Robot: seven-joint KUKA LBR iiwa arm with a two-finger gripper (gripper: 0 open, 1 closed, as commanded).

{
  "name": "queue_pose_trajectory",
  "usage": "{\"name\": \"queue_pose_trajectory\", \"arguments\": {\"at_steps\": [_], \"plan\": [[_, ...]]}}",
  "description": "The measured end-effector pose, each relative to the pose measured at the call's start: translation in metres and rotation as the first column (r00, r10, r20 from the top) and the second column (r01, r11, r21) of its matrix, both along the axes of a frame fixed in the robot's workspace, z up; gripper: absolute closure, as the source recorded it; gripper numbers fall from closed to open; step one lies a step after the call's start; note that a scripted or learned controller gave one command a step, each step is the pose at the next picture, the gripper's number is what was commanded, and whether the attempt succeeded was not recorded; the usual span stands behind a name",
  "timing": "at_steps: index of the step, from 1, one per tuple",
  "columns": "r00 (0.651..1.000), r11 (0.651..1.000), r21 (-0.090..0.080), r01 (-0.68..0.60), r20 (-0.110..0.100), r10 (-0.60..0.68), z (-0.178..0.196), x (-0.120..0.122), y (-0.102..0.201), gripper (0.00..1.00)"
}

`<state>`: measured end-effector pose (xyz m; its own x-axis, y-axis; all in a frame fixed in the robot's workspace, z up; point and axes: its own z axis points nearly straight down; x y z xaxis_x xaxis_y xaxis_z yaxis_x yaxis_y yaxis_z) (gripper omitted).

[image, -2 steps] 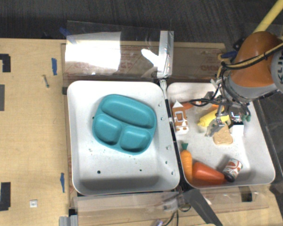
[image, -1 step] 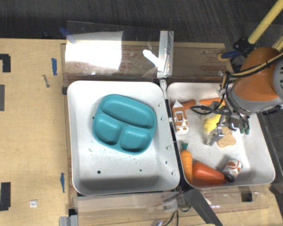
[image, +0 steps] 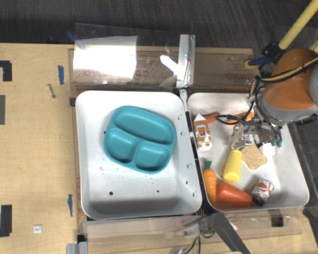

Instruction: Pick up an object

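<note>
My gripper (image: 247, 138) hangs over the middle of the right bin (image: 297, 165), under the grey wrist with its orange band (image: 290, 83). Just below it lie a tan slice of toast (image: 254, 158) and a yellow bottle (image: 232, 166) with its cap pointing up toward the gripper. An orange carrot (image: 229, 192) lies along the bin's front edge. A small red and white can (image: 262, 189) rests to the right of the carrot. A white and orange carton (image: 202, 133) sits at the bin's left wall.
The left bin (image: 95, 184) holds a teal divided plate (image: 139, 138). A clear plastic panel (image: 127, 62) stands behind the bins. Cables (image: 265, 78) loop off the wrist over the right bin's back corner. Brown bench surface (image: 26, 142) lies to the left.
</note>
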<state>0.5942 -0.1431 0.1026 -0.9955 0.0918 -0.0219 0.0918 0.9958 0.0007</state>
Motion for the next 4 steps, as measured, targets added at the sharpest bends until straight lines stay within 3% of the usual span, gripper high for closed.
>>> {"name": "queue_pose_trajectory", "arguments": {"at_steps": [1, 2, 3, 4], "plan": [[0.997, 0.997, -0.001, -0.078, -0.011, 0.078, -0.013, -0.101, 0.004, 1.0], [0.991, 0.991, -0.002, -0.133, -0.006, 0.133, 0.133, -0.073, 0.052, 1.0], [1.0, 1.0, 0.002, 0.011, -0.012, -0.011, 0.155, -0.012, 0.076, 1.0], [0.998, 0.999, 0.001, 0.054, -0.01, -0.054, 0.187, 0.011, 0.047, 1.0]]}}
